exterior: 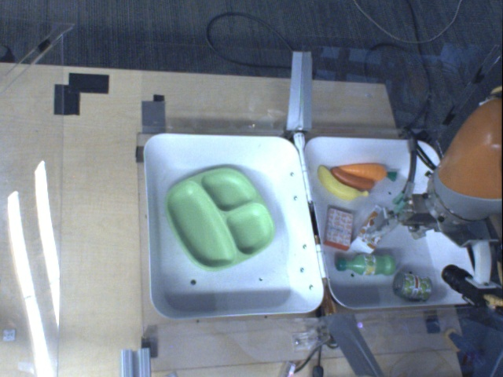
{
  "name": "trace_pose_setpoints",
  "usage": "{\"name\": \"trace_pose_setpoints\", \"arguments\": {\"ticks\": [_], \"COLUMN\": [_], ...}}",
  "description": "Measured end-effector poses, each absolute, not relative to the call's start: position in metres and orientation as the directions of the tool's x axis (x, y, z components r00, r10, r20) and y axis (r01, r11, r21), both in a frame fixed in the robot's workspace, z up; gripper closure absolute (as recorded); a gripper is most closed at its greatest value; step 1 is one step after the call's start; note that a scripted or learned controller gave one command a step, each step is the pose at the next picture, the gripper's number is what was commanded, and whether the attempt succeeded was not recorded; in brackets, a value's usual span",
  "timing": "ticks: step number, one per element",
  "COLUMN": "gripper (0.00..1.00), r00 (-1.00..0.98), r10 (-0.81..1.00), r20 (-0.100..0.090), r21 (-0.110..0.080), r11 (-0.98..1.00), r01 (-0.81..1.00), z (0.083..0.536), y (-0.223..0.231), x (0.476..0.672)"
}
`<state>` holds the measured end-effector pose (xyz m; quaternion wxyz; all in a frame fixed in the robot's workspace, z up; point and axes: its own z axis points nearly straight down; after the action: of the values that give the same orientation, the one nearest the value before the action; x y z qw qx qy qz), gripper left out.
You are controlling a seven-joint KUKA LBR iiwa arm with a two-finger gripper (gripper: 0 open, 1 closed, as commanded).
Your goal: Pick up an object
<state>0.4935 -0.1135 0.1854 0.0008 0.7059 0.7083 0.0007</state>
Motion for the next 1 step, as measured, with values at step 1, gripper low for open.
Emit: {"name": "trace_pose_setpoints", "arguments": {"ticks": [1], "gripper": [0.0], "r00": [-0.193], "r10": [0.981], "r20": [-0.003], "r21": [0.007], "r11": [0.193], "r01": [0.981], "z": [0.0888], "y": [-0.1255], "x": [0.5351]}}
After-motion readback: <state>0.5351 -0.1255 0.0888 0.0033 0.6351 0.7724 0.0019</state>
